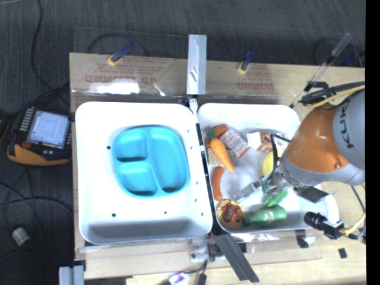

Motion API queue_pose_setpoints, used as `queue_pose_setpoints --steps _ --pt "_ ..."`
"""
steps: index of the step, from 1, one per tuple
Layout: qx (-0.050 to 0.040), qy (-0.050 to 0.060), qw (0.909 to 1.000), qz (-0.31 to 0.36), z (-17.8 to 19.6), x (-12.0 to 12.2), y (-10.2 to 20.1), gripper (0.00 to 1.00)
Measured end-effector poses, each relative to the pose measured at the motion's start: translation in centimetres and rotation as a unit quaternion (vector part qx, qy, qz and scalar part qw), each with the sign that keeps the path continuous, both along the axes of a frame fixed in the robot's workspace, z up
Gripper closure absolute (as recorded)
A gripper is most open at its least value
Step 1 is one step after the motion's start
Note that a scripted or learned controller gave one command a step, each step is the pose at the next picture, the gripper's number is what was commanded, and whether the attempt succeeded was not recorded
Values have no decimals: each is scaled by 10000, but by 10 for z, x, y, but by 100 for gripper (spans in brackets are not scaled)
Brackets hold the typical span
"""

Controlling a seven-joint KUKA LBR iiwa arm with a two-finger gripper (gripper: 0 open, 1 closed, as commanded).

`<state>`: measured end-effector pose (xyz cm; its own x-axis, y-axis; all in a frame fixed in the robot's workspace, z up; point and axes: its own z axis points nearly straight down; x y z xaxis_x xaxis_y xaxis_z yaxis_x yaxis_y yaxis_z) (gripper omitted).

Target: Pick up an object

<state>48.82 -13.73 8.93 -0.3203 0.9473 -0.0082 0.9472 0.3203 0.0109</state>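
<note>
The worktop (332, 76) carries two shallow white bins side by side, and the grey arm (323, 150) with its orange band reaches in from the right over the right bin (249, 113). The left bin (89, 159) holds a blue compartment tray (148, 160) and plays no part for now. The right bin is where the pickable things lie: a toy carrot (219, 152) toward its left wall, a white packet with print (236, 141) just beside it, an orange sausage-like piece (217, 183) below the carrot, a green toy vegetable (265, 216) near the front wall, a round brown-and-yellow toy (230, 212) in the front left corner, and a yellow item (268, 164) partly hidden by the wrist. The gripper (265, 186) sits low in the bin, near the green toy vegetable and the yellow item; whether it is spread or closed I cannot tell, since the metal parts blur together there, and nothing can be seen pinched in it. The step in hand looks like the descent or the grasp itself, with no lift yet. The next move likely calls for closing on a single item in this crowded patch and rising straight, so neighbouring toys are not dragged along.
</note>
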Motion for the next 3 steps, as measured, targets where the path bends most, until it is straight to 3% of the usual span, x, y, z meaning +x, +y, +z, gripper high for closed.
queue_pose_setpoints --steps 1,2,3 --pt "49 73 9962 -870 19 59 -70 0" --pt "29 84 9979 -638 92 93 58 0" --pt "50 0 9952 -981 6 115 27 0"
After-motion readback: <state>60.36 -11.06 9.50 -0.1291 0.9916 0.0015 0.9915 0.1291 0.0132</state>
